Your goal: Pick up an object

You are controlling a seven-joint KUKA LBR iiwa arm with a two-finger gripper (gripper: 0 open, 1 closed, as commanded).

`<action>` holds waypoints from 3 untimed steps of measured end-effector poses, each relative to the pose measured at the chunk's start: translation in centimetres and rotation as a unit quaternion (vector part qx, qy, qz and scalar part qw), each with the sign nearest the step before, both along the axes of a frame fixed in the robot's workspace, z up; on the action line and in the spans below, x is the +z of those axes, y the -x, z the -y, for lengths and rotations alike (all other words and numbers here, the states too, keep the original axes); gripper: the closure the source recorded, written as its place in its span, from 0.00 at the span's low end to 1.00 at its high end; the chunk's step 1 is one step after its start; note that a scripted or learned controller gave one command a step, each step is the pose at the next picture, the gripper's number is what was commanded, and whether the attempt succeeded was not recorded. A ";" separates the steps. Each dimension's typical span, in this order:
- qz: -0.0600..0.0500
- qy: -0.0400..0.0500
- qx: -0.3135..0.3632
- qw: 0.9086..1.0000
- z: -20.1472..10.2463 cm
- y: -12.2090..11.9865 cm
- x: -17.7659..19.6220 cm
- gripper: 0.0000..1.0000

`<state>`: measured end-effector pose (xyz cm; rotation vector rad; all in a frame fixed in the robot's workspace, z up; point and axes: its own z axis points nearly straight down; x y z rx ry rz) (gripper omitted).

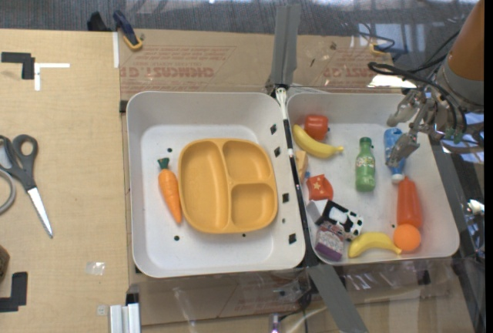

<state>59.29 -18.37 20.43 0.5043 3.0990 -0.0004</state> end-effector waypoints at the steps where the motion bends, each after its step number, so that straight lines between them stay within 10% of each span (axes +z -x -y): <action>1: 0.001 0.000 -0.009 1.000 -4.7 -2.5 -11.1 0.00; 2: 0.003 0.001 -0.007 1.000 -4.7 -2.7 -10.1 1.00; 3: 0.002 0.000 -0.014 1.000 -9.7 -4.2 -1.1 1.00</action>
